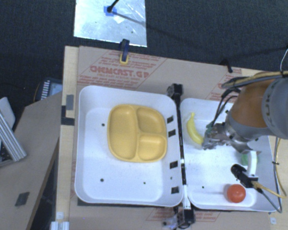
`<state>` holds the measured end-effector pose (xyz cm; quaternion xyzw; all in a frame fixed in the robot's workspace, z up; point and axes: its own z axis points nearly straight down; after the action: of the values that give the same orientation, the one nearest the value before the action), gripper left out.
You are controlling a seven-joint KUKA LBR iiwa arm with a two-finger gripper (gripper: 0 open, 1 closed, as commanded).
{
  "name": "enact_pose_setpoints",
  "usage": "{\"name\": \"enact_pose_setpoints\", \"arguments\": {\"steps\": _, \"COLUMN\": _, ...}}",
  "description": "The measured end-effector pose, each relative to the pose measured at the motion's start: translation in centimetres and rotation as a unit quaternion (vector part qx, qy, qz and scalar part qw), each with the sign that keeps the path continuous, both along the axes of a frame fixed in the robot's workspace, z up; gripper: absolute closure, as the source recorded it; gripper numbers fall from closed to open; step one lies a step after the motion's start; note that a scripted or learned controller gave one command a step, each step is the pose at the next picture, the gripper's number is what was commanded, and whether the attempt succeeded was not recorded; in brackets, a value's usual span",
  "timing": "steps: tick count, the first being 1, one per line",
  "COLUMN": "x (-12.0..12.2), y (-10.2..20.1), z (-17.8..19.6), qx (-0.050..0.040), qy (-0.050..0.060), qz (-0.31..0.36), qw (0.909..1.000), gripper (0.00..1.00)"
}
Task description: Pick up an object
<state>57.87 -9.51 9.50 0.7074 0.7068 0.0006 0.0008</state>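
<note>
White bins (126,198) sit below me — my gripper (210,141) hovers just beside the banana (193,128), grip state unreadable. I judge I'm approaching; next, settle over the banana.

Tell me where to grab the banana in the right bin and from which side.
Grip the banana across its narrow middle, coming straight down from above. It lies flat near the bin's left wall, its curve running top to bottom, so fingers should close left-right across it. The gripper is already beside its lower end.
</note>
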Motion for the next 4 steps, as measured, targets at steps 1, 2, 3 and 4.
{"name": "enact_pose_setpoints", "arguments": {"steps": 1, "x": 0.8, "y": 0.8, "z": 5.7, "qx": -0.0002, "qy": -0.003, "qz": 0.003, "qw": 1.0000, "gripper": 1.00}}
{"name": "enact_pose_setpoints", "arguments": {"steps": 2, "x": 1.5, "y": 1.5, "z": 10.5, "qx": -0.0002, "qy": -0.002, "qz": 0.003, "qw": 1.0000, "gripper": 1.00}}
{"name": "enact_pose_setpoints", "arguments": {"steps": 3, "x": 1.6, "y": 1.5, "z": 14.2, "qx": -0.0002, "qy": -0.002, "qz": 0.003, "qw": 1.0000, "gripper": 1.00}}
{"name": "enact_pose_setpoints", "arguments": {"steps": 4, "x": 0.7, "y": 7.2, "z": 13.2, "qx": 0.0009, "qy": 0.000, "qz": 0.005, "qw": 1.0000, "gripper": 1.00}}
